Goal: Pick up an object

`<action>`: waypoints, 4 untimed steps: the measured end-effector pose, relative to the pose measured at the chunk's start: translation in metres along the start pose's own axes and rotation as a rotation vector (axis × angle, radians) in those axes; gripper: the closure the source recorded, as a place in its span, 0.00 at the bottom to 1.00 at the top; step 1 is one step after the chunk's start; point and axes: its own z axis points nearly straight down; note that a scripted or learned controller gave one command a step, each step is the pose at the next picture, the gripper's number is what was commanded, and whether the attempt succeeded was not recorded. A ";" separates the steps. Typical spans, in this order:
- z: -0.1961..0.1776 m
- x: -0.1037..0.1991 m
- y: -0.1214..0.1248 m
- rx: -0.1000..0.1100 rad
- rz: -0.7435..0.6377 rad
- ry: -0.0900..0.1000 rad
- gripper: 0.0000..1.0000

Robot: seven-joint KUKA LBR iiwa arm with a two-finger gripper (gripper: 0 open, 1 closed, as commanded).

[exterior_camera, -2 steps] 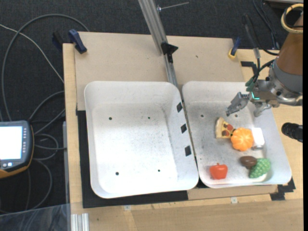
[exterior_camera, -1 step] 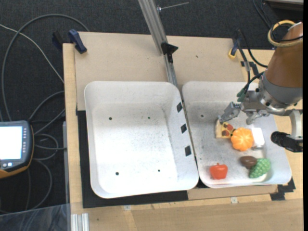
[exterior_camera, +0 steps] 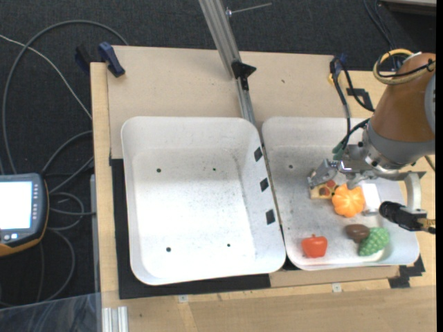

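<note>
Tabletop (exterior_camera: 180, 81) carries two white bins; left bin (exterior_camera: 194, 199) bare, right bin (exterior_camera: 291, 151) holds toys. Arm (exterior_camera: 405, 109) low over right bin, hand (exterior_camera: 332, 177) among objects; grip state: cannot tell. Nothing lifted yet, pick still ahead. Orange pumpkin toy (exterior_camera: 348, 201) just beside hand; green grapes (exterior_camera: 374, 241), red tomato (exterior_camera: 315, 245) nearer front rim.

I'd say both bins (exterior_camera: 187, 133) are matt speckled plastic, bench (exterior_camera: 173, 81) looks like bare wood, and the pumpkin (exterior_camera: 348, 201) is maybe glossy plastic.
</note>
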 end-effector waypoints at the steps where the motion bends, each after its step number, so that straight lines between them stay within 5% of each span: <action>1: 0.063 -0.003 -0.001 0.002 0.000 0.001 0.00; 2: 0.048 -0.003 0.001 -0.008 -0.001 -0.001 1.00; 4: -0.045 -0.004 0.014 -0.014 -0.003 -0.004 1.00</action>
